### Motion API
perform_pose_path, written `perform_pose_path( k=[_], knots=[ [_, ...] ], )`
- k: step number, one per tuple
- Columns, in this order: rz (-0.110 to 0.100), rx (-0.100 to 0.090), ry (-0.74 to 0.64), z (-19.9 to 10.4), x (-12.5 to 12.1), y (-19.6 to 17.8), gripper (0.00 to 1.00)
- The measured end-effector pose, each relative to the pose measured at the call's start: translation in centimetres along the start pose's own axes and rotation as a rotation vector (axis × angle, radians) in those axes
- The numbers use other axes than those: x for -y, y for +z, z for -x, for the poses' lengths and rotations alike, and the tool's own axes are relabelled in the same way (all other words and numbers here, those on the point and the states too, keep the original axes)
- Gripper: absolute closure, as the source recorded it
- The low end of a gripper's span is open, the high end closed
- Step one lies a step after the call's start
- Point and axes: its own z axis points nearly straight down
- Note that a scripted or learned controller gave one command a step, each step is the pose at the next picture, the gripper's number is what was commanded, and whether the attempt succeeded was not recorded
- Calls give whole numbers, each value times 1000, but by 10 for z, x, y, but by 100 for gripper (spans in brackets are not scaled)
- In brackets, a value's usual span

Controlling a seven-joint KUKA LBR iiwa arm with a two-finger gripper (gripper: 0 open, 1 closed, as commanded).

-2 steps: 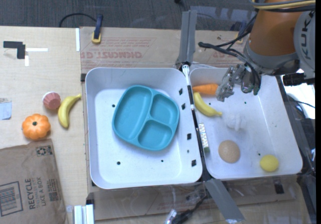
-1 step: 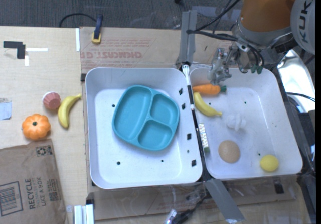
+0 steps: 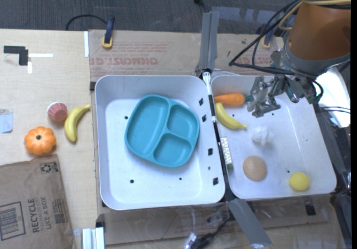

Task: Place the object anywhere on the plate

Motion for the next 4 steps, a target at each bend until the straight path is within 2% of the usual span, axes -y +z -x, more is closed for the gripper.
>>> perform_pose_path(
  k=[1, 2, 3, 4],
  knots=[
    [0, -1, -1, -12, 54, 25, 100],
    [-1, 2, -124, -65, 136, -14, 100],
    [1, 3, -168, 51, 56, 37, 100],
    [-1, 1, -258, -4, 125, 21, 100]
  ],
)
